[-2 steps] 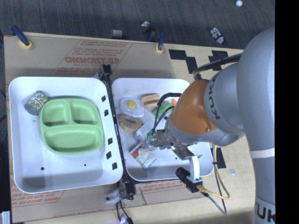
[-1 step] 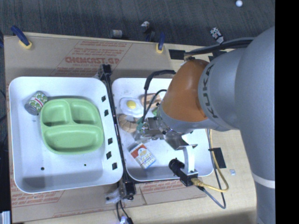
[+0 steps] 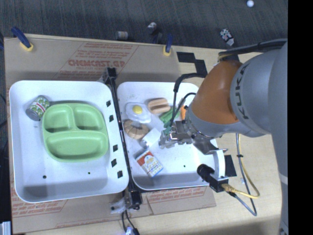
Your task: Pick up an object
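My gripper (image 3: pixel 167 138) hangs low over the middle of the right bin (image 3: pixel 186 173), under the grey arm with its orange band. Just left of it lie a fried egg toy (image 3: pixel 137 110) and a tan cookie-like piece (image 3: pixel 135 129). A bread roll (image 3: pixel 158 105) lies at the bin's back. A green item (image 3: pixel 167 117) and a bit of orange (image 3: pixel 183 112) peek out beside the wrist, partly hidden by it. A small red and white carton (image 3: pixel 149 164) lies toward the bin's front. I see nothing held between the fingers.
The left bin (image 3: pixel 24 180) holds a green divided tray (image 3: pixel 75 130) and a small can (image 3: pixel 37 107) at its back left corner. A black divider (image 3: pixel 117 131) runs between the bins. Cables trail on the bench at the right.
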Action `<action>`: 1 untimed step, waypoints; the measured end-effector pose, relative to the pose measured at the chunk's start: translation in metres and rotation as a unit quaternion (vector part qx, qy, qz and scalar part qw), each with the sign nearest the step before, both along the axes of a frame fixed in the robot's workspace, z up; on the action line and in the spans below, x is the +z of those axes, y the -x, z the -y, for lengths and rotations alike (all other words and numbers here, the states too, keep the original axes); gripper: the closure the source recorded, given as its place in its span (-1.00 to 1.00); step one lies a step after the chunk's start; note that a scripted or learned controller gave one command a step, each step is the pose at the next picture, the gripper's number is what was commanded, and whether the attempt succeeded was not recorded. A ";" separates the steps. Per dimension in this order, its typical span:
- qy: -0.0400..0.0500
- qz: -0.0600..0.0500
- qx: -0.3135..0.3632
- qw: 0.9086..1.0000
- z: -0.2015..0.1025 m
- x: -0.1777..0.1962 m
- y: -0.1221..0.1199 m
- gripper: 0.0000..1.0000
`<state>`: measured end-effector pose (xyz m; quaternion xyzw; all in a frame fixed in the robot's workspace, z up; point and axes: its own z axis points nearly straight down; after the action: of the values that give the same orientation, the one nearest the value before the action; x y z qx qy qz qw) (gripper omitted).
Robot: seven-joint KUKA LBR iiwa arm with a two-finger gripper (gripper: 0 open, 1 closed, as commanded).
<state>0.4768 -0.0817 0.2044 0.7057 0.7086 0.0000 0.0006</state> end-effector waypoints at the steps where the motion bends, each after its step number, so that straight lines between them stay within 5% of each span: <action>1: 0.000 0.000 0.000 1.000 0.041 0.000 0.000 1.00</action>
<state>0.4768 -0.1228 0.2046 0.7057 0.7085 0.0001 0.0009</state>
